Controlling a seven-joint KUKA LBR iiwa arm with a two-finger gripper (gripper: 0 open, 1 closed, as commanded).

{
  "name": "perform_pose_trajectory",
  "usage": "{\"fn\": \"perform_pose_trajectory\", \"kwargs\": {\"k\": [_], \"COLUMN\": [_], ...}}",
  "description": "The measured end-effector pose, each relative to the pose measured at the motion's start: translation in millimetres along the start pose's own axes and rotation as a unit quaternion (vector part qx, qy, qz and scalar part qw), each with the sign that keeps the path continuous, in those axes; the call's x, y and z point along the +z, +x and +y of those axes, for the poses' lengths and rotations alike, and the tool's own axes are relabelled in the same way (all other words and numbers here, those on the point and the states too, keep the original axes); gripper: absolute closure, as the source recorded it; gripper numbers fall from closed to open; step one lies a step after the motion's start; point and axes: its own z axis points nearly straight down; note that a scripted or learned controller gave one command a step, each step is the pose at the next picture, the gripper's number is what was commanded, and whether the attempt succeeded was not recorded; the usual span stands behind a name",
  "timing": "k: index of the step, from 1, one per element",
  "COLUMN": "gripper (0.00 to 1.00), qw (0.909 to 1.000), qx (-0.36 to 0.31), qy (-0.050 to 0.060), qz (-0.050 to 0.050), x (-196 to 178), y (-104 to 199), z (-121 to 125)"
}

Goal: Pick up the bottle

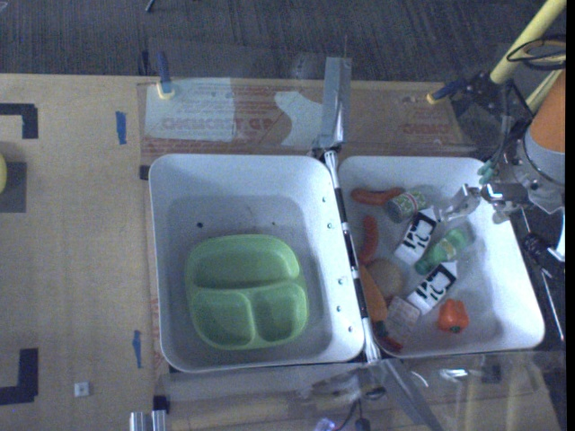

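The end effector (469,201) hangs over the right bin (514,287), its fingers spread and holding nothing. The bottle (442,248) — green, lying on its side — rests just below and slightly left of it, wedged between two black-and-white cartons (touching both, it seems). The risk is a finger landing on the upper carton (416,234) and pinching that instead — or nudging the bottle aside.

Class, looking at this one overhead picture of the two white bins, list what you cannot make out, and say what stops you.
- The hand: small and blurred in the camera view, so its finger state is unclear.
- Labels on the black-and-white printed bottle: too small to read.
- The grey arm: cut off by the right edge.
- Lowest items in the right white bin, near the orange carrot-like piece: overlapping, indistinct.
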Motion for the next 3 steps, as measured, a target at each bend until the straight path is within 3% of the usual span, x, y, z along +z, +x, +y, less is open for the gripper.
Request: {"fn": "perform_pose_trajectory", "kwargs": {"k": [1, 2, 3], "gripper": [0.0, 1.0, 1.0], "qw": [0.9981, 0.998, 0.9978], "qx": [0.061, 0.063, 0.066], "qy": [-0.002, -0.003, -0.001], "qz": [0.002, 0.001, 0.0], "x": [110.7, 101.0, -12.5], "y": [-30.2, -31.7, 27.2], "z": [-4.7, -4.6, 20.1]}}
